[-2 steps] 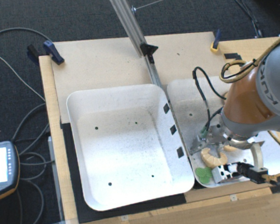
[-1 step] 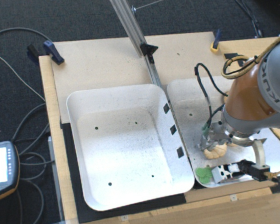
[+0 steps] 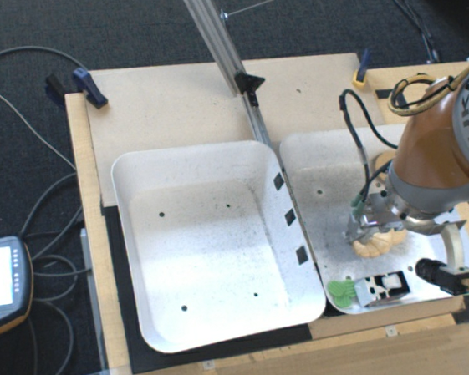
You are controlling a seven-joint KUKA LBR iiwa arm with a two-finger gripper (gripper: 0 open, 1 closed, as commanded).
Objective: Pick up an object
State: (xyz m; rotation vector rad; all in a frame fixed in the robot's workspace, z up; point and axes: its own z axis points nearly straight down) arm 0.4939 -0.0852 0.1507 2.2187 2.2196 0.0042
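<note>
I see gripper (image 3: 369, 228) low in right bin (image 3: 320, 164), just above tan object (image 3: 379, 243), likely lined up for grab; grip state unclear.

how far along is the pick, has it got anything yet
Done: the arm is down inside the right bin, with the gripper right over a tan object. In hand: nothing visibly held. Left: closing on an object and lifting it. A green object and a black-and-white item lie untouched near the front wall.
</note>
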